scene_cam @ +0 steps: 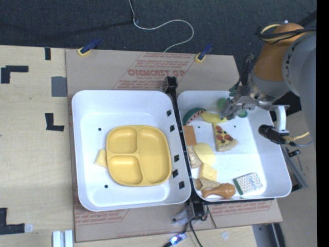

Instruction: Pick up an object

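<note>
My gripper (230, 110) hangs low over the far part of the right bin (267, 153), its dark fingers pointing down beside a yellow banana-shaped piece (211, 118) and a green item (223, 105). A toy pizza slice (224, 138) lies just in front of the fingers. A watermelon slice (193, 115) sits at the bin's far left. Nearer the front lie a brown block (189, 136), a pale yellow cheese piece (203, 152), a chicken drumstick (220, 191) and a small patterned packet (248, 183). Nothing shows between the fingers.
The left bin (87, 117) holds a yellow divided plate (139, 155) with a pale yellow wedge (100, 158) beside it. A black divider clip strip (175, 133) runs between the bins. A white cable (164, 27) lies on the far bench.
</note>
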Robot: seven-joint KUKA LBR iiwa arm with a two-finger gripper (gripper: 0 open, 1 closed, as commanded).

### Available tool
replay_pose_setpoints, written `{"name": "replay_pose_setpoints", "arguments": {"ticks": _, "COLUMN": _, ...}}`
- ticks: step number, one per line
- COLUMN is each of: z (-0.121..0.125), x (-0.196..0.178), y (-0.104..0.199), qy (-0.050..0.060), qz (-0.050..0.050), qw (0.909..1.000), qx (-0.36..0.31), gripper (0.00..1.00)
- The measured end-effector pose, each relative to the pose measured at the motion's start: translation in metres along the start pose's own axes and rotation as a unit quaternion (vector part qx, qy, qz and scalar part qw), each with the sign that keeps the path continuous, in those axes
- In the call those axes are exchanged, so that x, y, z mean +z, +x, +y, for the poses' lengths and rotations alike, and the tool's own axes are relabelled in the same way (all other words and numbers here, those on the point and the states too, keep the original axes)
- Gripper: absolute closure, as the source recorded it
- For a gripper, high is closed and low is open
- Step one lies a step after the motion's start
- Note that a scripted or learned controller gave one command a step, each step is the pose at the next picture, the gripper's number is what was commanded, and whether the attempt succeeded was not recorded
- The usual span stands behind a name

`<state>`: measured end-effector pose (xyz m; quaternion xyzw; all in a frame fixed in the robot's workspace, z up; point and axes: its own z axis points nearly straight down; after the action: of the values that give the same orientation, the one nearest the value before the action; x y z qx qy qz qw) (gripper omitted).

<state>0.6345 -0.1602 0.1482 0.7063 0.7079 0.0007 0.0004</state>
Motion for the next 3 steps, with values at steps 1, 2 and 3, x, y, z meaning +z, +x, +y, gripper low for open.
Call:
{"name": "replay_pose_setpoints", "arguments": {"ticks": 1, "z": -0.001, "x": -0.056, "y": -0.006, "qy": -0.001, "qz": -0.001, "qw": 1.0, "qx": 0.001, "gripper": 1.0}}
{"name": "replay_pose_setpoints", "arguments": {"ticks": 2, "z": -0.001, "x": -0.078, "y": -0.006, "qy": 0.0, "qz": 0.0, "qw": 1.0, "qx": 0.0, "gripper": 1.0}}
{"name": "replay_pose_setpoints", "arguments": {"ticks": 3, "z": -0.021, "x": -0.066, "y": 0.045, "qy": 0.002, "qz": 0.0, "qw": 1.0, "qx": -0.001, "gripper": 1.0}}
